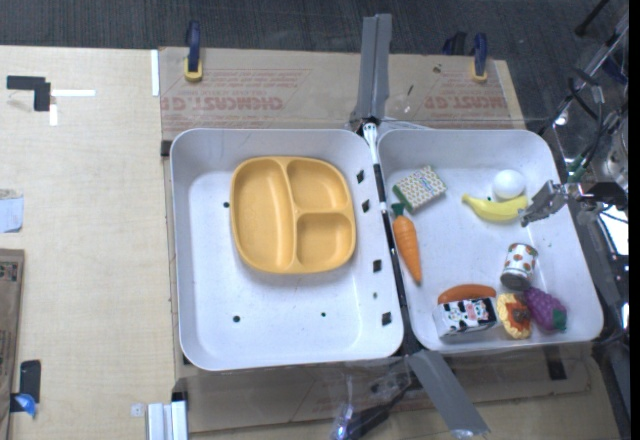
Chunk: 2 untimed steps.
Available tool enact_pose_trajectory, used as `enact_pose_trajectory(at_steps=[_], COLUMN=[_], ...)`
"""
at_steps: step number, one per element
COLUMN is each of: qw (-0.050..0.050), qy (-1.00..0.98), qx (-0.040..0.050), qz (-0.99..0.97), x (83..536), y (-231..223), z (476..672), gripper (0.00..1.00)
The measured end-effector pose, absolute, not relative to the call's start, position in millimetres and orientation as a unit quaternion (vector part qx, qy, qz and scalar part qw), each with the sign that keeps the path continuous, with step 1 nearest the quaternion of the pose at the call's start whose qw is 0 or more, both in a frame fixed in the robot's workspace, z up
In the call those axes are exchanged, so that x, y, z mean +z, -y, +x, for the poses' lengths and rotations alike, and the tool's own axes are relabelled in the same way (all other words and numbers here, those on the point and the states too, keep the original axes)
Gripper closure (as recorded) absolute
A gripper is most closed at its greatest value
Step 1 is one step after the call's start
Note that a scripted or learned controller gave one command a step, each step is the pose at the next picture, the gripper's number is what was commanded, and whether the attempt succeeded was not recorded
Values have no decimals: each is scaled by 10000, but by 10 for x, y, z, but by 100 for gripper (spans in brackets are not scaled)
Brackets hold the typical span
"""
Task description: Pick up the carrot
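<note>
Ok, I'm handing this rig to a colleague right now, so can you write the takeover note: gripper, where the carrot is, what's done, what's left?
Gripper: at the right bin's right side, beside the banana, holding nothing visible; finger state unclear.
Carrot: lying in the right bin against its left wall, leafy end toward the far side, just below the green sponge.
Yellow divided plate: in the left bin.
Done: no pick yet.
Left: move across to the carrot, grasp, lift.

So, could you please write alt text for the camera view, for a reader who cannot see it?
A carrot lies along the left wall of the right bin, with a banana and other toy food nearby. The gripper sits at that bin's right side, by the banana's tip. The left bin holds a yellow divided plate.
</note>
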State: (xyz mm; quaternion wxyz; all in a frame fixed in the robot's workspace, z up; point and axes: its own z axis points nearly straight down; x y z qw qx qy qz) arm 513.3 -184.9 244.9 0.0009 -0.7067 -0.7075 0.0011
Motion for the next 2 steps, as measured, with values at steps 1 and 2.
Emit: enact_pose_trajectory(at_steps=[1, 2], qw=[12, 9], qy=[7120, 7121], qx=[7, 7], qz=[-7021, -7020], x=[1123, 1124], y=[1566, 1567], z=[4769, 4770], gripper=[0, 0])
